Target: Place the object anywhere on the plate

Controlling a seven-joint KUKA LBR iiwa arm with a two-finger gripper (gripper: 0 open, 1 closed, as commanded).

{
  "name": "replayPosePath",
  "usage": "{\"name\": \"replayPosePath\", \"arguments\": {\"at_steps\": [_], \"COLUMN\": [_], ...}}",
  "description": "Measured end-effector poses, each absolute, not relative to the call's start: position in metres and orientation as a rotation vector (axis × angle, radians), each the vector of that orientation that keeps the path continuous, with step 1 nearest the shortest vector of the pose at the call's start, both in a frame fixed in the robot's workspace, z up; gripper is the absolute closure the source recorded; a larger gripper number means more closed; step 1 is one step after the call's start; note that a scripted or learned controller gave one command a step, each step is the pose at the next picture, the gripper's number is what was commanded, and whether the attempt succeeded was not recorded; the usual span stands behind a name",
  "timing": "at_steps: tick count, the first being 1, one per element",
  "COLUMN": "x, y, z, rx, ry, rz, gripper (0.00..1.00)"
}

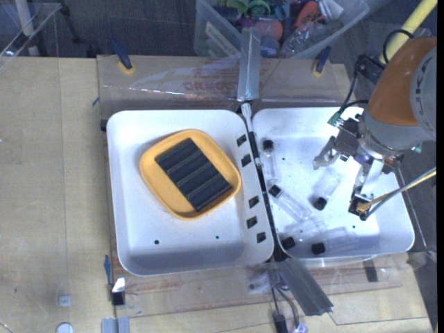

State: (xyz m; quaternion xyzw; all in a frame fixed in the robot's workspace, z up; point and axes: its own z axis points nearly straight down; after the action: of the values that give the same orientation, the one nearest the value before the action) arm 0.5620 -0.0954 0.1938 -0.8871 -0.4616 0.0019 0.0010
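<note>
A yellow plate (150,166) lies in the left bin (135,245). On it rests a black ribbed block (194,174), turned at an angle. My gripper (343,180) hangs over the right part of the right bin (397,222), open, with one finger to the upper left and one to the lower right. A clear bottle (327,186) with a black cap lies just below and between them, and I cannot tell whether it touches them. Nothing is held.
Several more clear bottles with black caps lie in the right bin, such as one bottle (269,159) near the divider and another bottle (291,203) mid-bin. A clear tub of coloured toys (277,5) stands behind the bins.
</note>
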Motion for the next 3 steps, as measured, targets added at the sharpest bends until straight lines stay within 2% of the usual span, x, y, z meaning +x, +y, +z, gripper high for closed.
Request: {"name": "replayPosePath", "arguments": {"at_steps": [1, 2, 3], "x": [0.551, 0.537, 0.532], "y": [-0.089, -0.076, -0.069], "z": [0.226, 0.242, 0.240], "rx": [-2.826, -2.845, -2.870], "ry": [-1.370, -1.327, -1.267], "rz": [0.003, 0.005, 0.006], "gripper": [0.00, 0.00, 0.00]}}
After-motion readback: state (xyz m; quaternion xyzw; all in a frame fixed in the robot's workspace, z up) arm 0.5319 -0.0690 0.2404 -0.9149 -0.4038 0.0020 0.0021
